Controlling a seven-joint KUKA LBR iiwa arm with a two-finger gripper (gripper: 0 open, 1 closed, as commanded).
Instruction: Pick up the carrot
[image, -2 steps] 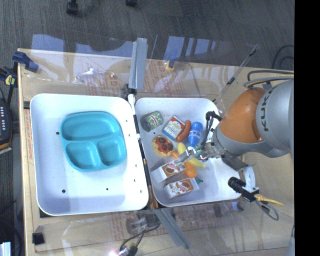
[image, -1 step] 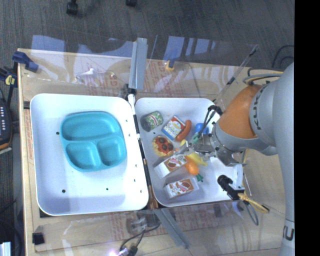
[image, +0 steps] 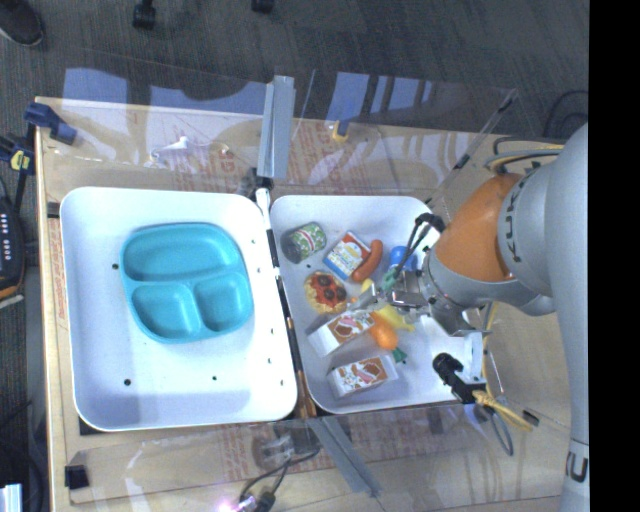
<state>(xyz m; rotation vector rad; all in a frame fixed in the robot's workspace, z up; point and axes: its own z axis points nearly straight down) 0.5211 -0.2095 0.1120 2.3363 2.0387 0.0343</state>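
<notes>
Over right bin (image: 300, 385): end effector (image: 392, 297) beside carrot (image: 385, 335).

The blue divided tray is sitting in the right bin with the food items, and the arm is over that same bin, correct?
Not quite. The camera view shows the blue divided tray alone in the left bin. The food items and the arm are at the right bin.

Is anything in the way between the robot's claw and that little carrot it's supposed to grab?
Nothing visible blocks it. The gripper hangs right above the carrot in the right bin. But the carrot is crowded: a yellow item touches its upper side and a snack packet lies close on its left.
</notes>
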